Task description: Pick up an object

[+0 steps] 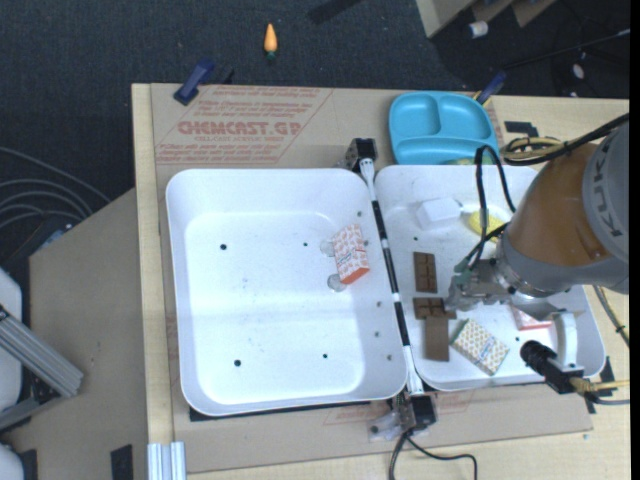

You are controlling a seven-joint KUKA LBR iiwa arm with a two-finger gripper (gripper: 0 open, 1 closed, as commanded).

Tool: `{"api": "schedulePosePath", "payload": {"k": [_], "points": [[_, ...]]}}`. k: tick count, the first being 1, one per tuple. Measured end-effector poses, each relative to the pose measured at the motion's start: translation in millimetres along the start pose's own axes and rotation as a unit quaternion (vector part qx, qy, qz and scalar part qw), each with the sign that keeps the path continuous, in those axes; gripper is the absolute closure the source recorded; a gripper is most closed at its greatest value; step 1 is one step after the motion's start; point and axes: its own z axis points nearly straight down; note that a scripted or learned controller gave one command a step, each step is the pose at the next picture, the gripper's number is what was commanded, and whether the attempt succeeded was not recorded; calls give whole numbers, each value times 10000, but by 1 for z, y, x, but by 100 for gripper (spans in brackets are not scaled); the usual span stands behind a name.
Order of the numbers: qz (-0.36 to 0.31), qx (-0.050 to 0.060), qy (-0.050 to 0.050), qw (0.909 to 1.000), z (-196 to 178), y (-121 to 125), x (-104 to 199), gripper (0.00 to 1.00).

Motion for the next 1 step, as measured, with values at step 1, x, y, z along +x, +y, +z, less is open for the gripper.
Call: {"api": "schedulePosePath", "payload": {"k": [1], "points": [[-1,1,1,10000,0,0,0,0]]}}
